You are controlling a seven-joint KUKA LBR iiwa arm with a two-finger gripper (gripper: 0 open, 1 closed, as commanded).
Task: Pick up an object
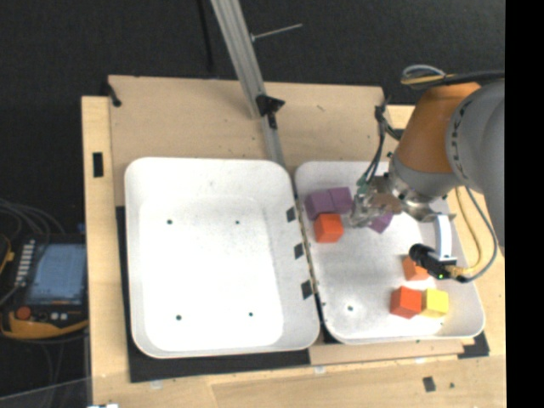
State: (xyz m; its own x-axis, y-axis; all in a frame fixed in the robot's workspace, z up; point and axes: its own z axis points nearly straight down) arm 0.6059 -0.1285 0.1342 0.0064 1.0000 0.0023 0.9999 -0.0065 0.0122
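In the right bin (365, 317) my gripper (367, 212) hangs low near the back left, next to a purple block (328, 201) and an orange cube (329, 228). Another purple piece (382, 222) peeks out just right of the gripper, touching or under it. Nearer the front right lie an orange block (407, 301), a yellow cube (437, 302) and a small orange piece (415, 269). The arm's orange band (429, 134) and grey wrist cover the bin's back right.
The left bin (212, 253) sits beside the right one, with black clips along their shared edge. A metal pole (242, 53) slants up from the back. A black cable fitting (429, 260) hangs off the arm over the right bin.
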